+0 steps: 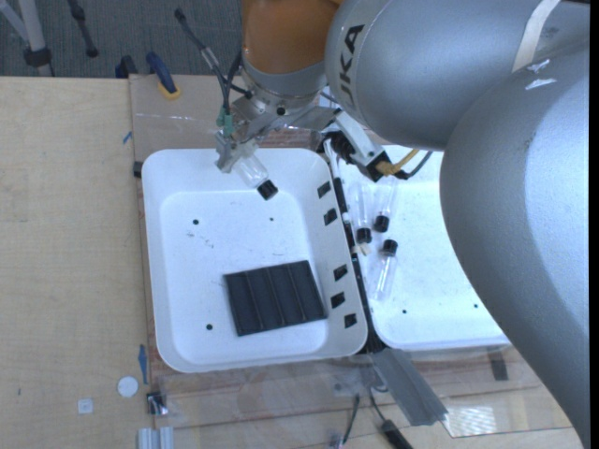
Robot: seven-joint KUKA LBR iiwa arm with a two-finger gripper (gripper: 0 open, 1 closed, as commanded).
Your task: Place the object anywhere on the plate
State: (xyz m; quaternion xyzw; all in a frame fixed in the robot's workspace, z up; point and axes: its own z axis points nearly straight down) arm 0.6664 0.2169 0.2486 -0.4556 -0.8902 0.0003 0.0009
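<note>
Grey KUKA arm casing [487,110], the item closest to the lens, covers the upper right and right of the view; an orange band [281,26] sits above the wrist at top centre; cables run down beside it. Below the wrist the two-finger gripper [234,152] hangs over the far edge of the left shallow white bin [168,279]; its fingers pinch a small clear plastic vial with a black cap [255,178]; the vial is tilted, cap end pointing down and to the right, the cap just above the bin floor or touching it, which cannot be determined. Jaws: closed on the clear body of the vial.

A dark grey ribbed rectangular plate [274,296] lies flat on the floor of the left bin, toward its near right portion, slightly rotated; it is well apart from the held vial; nothing rests on it.

The right shallow white bin [449,316] stands just beside the left one, their walls touching along the centre line; several more clear vials with black caps [384,251] lie in its left part, near the dividing wall; some are partly hidden by the arm.

Both bins rest on a pale wooden bench [65,251]; a blue-handled clamp [164,75] lies at the bench's far edge.
</note>
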